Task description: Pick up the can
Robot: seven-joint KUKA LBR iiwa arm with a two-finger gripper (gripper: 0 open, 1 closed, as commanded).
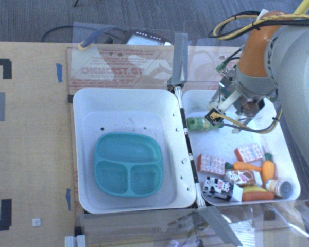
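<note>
The claw (pixel 245 108) hung over the far part of the right bin (pixel 221 143), under the grey arm's orange band, and whether it was released or clenched could not be told from above. Nothing could be seen gripped in it. The can (pixel 282 188), a small one with a pale grey top, sat in that bin's near right corner, well apart from the claw and with most of the bin's bare floor between them. Touching or just beside the can, along the bin's near wall, lay an orange carrot (pixel 268 170), a yellow and orange piece (pixel 257 193), a black-and-white patterned box (pixel 218 187) and two red-and-white boxes (pixel 212 163). A green rounded thing (pixel 198 123) lay on its side by the bin's left wall, nearer the claw than the can was. Beyond that left wall stood the left bin (pixel 82 102), which held a teal divided plate (pixel 127 163).
</note>
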